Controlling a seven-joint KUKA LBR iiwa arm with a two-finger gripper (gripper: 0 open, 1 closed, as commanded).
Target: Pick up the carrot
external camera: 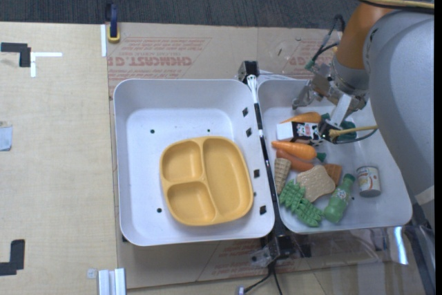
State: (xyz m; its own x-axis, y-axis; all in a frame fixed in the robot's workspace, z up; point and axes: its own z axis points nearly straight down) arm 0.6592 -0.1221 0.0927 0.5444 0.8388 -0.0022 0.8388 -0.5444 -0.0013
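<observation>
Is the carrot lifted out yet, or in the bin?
In the bin. The carrot lies flat on the floor of the right bin, among the other toy food, not raised above it.

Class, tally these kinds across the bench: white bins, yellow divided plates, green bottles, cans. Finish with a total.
White bins: 2
Yellow divided plate: 1
Green bottle: 1
Can: 1
Total: 5
</observation>
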